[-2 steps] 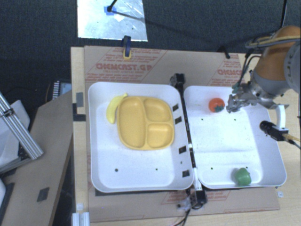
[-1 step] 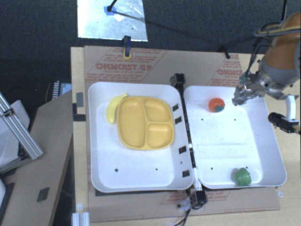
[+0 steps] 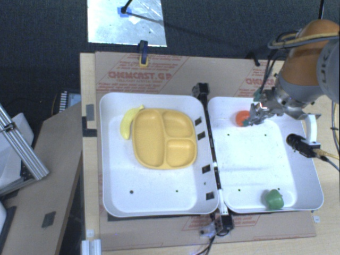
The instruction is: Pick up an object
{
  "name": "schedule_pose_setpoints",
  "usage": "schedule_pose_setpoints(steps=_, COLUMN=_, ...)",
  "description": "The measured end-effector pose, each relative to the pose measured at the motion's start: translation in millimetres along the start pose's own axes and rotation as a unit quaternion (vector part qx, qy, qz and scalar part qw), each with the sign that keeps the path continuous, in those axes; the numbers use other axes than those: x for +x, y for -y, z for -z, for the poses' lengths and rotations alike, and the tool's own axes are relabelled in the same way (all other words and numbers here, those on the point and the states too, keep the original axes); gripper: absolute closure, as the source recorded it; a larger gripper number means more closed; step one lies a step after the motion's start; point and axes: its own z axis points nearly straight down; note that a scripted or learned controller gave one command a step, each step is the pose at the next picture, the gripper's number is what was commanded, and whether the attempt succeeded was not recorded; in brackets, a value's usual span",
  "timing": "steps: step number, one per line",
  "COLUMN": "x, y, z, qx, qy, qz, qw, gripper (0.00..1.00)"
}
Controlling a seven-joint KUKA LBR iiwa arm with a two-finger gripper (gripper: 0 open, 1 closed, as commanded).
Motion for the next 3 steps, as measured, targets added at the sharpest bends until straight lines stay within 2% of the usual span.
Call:
schedule_pose_setpoints(steps=2, x=94.1, y=21.2, z=-7.1, qx=0.001, qy=0.0, qz=0.0, qw=1.0, gripper=1.0)
schedule_pose_setpoints(steps=3, x=144.6, y=26.8, z=11.0, qx=-0.002, qy=0.0, qz=0.001, qw=1.0, gripper=1.0)
